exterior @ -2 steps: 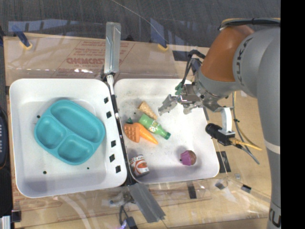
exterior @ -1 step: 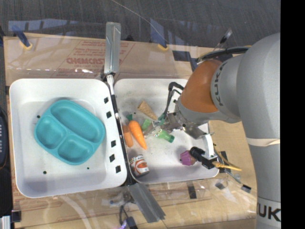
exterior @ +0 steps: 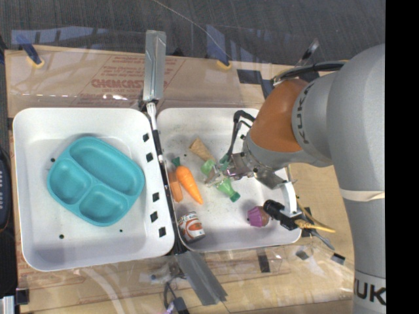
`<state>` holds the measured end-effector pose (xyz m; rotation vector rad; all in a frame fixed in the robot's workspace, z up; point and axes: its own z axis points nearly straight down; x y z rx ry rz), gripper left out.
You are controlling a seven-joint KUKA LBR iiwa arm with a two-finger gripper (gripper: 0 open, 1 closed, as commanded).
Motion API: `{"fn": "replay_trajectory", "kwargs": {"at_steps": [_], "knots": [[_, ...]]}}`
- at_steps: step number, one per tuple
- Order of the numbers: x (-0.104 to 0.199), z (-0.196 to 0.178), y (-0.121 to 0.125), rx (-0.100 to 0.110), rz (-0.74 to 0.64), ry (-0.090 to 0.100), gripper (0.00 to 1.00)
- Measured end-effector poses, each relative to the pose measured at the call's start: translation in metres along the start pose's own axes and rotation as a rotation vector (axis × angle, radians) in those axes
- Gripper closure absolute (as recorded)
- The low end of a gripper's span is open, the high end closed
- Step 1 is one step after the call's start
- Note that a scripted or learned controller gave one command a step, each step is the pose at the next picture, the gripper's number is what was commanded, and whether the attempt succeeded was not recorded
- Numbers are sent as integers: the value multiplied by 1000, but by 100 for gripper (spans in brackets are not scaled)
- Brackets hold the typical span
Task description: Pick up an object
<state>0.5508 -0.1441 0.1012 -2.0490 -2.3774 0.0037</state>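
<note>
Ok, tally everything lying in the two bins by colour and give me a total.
Teal: 1, tray
Orange: 2, carrots
Green: 2, pieces
Tan: 1, cone
Purple: 1, item
Red and white: 1, can
Total: 8

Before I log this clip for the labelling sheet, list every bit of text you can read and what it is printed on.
"KUKA", partly cut off, on the arm by its orange band.
"UK", part of a word cut by the frame's bottom edge, low on the arm's grey body.
"CHEMCAST", faint red print, on the clear sheet behind the bins; the lines around it are too blurred.
The small can has a label too small to read.
</note>
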Motion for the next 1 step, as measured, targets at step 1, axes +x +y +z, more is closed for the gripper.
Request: {"fn": "replay_trajectory", "kwargs": {"at_steps": [1], "knots": [[1, -114, 52, -11, -128, -4, 100]]}}
